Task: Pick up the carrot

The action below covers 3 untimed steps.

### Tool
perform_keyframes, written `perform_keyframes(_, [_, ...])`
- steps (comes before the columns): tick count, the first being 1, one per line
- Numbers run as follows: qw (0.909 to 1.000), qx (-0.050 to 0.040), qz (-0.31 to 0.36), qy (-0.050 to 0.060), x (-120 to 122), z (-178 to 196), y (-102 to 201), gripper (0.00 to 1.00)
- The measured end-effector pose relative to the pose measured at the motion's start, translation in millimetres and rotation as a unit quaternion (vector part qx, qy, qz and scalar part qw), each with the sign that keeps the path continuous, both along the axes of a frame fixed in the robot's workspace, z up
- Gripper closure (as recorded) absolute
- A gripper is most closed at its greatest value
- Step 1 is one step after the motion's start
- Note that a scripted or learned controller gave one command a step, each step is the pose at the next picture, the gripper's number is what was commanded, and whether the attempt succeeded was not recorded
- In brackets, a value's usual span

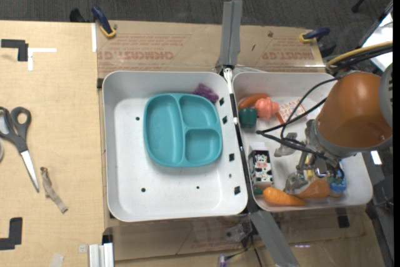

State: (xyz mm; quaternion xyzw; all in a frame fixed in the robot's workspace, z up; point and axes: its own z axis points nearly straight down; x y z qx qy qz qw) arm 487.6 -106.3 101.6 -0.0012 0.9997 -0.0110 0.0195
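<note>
At the near edge of the right bin (pixel 356 200) we see the carrot (pixel 284 197), its long axis running left to right along the near wall. Our tool (pixel 306 179) hangs just above it, slightly right of its middle; we cannot tell whether it grips anything. Further back sits the left bin (pixel 119 153) with a teal divided plate (pixel 183 129), then the cardboard-covered counter (pixel 50 134) and dark floor.

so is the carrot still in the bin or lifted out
In the bin: the carrot lies flat on the right bin's floor by its near wall, with the gripper just above it.
</note>
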Motion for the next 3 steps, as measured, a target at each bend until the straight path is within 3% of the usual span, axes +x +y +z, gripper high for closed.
perform_keyframes(1, [0.9998, 0.0109, -0.008, 0.017, 91, -9, 1, 0.00])
perform_keyframes(2, [0.9877, 0.0135, -0.155, 0.015, 3, -9, -11, 0.00])
perform_keyframes(3, [0.9857, 0.0140, -0.167, 0.016, 3, -9, -72, 0.00])
